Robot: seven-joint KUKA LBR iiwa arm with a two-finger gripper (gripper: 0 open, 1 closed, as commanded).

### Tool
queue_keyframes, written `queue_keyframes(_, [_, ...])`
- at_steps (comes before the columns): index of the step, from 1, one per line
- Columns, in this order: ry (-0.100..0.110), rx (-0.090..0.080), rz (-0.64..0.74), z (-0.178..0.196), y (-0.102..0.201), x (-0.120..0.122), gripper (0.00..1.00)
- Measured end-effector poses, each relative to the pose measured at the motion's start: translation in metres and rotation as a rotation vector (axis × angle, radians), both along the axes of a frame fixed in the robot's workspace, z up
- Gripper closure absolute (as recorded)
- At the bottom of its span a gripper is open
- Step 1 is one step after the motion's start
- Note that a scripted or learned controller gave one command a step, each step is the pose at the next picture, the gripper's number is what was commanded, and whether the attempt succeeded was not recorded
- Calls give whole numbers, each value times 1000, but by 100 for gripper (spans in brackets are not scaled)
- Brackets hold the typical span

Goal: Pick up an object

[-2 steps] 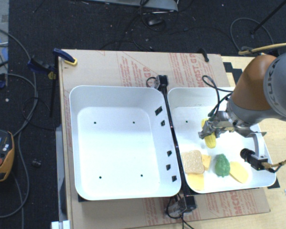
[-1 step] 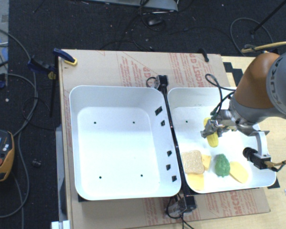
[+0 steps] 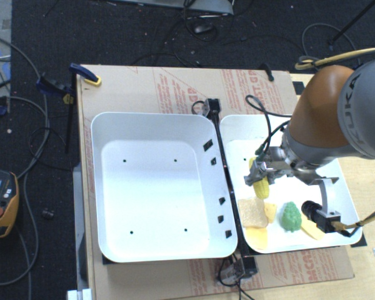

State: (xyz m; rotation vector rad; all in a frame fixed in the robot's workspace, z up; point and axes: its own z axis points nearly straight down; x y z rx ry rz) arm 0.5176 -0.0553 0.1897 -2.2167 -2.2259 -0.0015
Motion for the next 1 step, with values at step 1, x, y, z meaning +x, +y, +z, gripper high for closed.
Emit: queue_keyframes(1, [1,1,3,2,83,-7,100])
